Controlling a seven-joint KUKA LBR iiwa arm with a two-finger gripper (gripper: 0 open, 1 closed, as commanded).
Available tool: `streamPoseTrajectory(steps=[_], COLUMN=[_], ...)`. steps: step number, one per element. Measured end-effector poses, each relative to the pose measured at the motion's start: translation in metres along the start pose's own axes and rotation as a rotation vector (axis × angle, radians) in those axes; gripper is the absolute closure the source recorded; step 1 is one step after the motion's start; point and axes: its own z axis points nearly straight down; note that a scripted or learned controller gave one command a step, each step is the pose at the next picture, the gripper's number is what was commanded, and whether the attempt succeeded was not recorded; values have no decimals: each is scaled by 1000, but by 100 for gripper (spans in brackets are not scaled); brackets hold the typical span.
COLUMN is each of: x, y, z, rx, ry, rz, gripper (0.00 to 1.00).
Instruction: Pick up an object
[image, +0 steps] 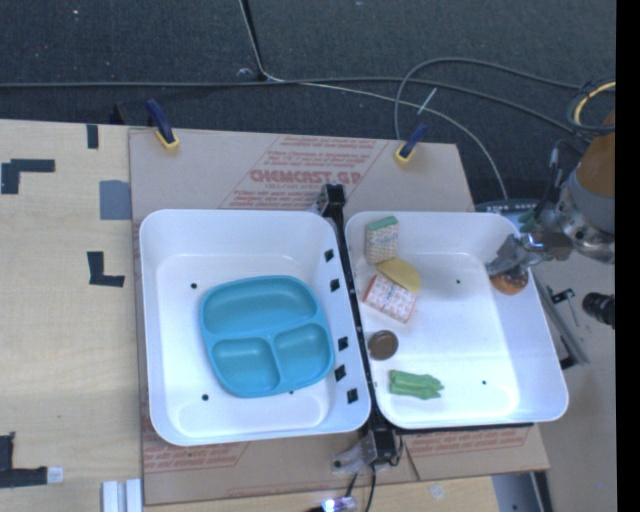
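Near edge of right bin (540, 400): green toy (415, 384) lies w/ a brown disc (383, 345) just beyond it, by the divider. Further back, a red-patterned packet (389, 297), a yellow wedge (399, 272) touching it & a greenish carton (381, 238). Left bin (160, 250) holds a blue sectioned tray (266, 333). At right bin's far-right rim, gripper (512, 262) hangs just over a small orange-brown object (511, 283); can't tell if its fingers are released or clenched.
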Motion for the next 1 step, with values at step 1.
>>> streamPoseTrajectory(steps=[1], x=[2], y=[3], z=[-64], rx=[0], ry=[1], rz=[-1], gripper=[100])
